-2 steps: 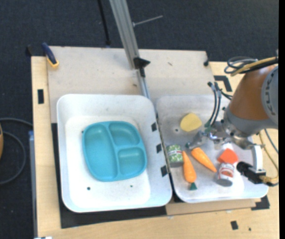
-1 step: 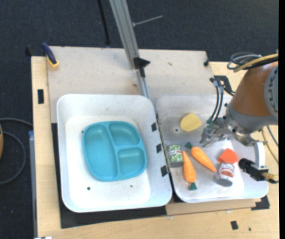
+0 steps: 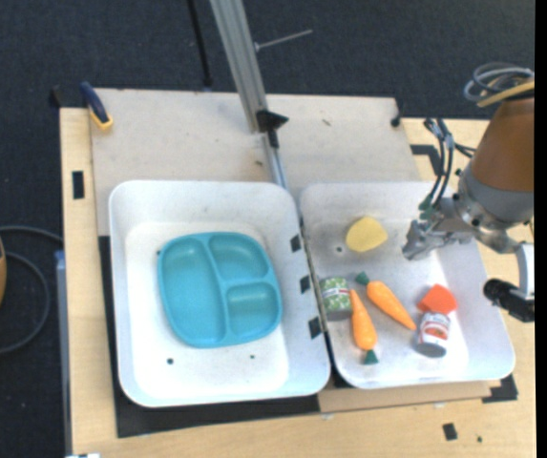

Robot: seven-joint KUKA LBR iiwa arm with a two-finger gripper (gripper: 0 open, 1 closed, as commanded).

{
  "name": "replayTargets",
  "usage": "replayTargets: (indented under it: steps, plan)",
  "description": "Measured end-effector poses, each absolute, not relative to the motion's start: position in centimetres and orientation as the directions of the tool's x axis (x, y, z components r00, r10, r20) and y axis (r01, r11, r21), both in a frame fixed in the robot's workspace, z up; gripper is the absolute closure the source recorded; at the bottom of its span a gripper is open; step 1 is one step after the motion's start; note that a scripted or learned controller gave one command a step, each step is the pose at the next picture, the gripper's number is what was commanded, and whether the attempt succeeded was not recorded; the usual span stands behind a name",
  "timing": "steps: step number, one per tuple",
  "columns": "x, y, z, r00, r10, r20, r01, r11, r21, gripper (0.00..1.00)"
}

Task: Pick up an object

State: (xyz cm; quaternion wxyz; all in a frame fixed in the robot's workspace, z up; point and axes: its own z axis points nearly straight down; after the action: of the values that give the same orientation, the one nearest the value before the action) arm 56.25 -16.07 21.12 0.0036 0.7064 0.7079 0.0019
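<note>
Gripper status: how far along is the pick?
Done: the gripper is over the right bin, beside the yellow piece. In hand: nothing visibly held. Left: grasp and lift; both carrots, the small can and the orange-capped bottle lie in the bin.

Pale wooden bench (image 3: 349,127) on dark speckled carpet (image 3: 53,27)

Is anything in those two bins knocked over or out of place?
Mostly no. The small bottle with the orange cap lies on its side in the right bin, and the two carrots lie at angles. The blue tray sits flat in the left bin.
</note>
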Motion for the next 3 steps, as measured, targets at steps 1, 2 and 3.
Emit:
replayTargets:
  steps: [1,2,3]
  plan:
    - [56.3,-16.2,22.3,-0.003,1.000,0.000,1.000,0.003,0.003,1.00]
    - [57.5,-11.3,23.4,-0.008,1.000,0.001,1.000,0.008,0.003,1.00]
    - [58.6,-6.3,22.8,-0.007,1.000,0.001,1.000,0.007,0.001,1.00]
